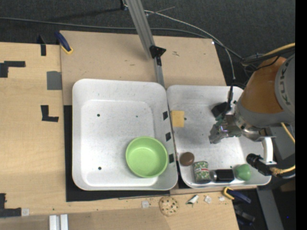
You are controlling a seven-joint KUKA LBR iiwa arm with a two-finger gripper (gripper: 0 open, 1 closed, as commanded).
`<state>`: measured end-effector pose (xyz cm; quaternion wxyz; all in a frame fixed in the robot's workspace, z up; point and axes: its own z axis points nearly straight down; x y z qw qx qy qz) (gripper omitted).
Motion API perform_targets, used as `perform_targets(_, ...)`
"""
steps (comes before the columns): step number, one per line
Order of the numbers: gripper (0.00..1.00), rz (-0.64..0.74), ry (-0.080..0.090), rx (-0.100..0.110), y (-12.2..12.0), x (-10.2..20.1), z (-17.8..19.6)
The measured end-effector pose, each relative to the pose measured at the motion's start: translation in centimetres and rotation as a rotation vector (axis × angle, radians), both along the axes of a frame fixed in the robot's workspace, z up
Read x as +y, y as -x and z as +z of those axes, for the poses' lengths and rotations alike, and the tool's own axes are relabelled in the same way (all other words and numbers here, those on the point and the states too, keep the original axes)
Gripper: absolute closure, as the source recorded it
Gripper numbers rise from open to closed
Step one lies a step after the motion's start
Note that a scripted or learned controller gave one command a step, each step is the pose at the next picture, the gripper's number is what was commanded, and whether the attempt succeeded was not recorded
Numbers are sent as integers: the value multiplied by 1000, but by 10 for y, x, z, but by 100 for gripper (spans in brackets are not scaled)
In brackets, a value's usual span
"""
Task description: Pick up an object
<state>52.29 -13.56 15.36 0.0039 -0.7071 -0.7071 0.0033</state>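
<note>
My gripper (217, 134) hangs over the middle of the right bin (201, 99), pointing down and left from the orange-banded wrist. Its tips are dark and blurred against the bin floor. Nothing shows between them. Along the right bin's front edge lie a small brown round object (186, 158), a green-labelled can (201, 171), a black oblong object (223, 176) and a green rounded object (242, 172). A tan block (177, 118) sits at the right bin's left wall. A green bowl (146, 156) stands in the left bin (96, 104), front right.
A slanted metal pole (144, 28) crosses the bench from the top to the gap between the bins. A cookie-like disc (167, 206) and small scraps (199, 199) lie on the bench in front of the bins.
</note>
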Motion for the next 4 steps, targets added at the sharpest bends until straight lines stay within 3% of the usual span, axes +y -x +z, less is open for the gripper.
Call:
perform_targets(1, 0, -1, 1, -6, -2, -4, -63)
perform_targets(2, 100, -1, -4, 2, -1, -2, -52)
perform_targets(4, 100, 1, 0, -10, 0, -2, 34)
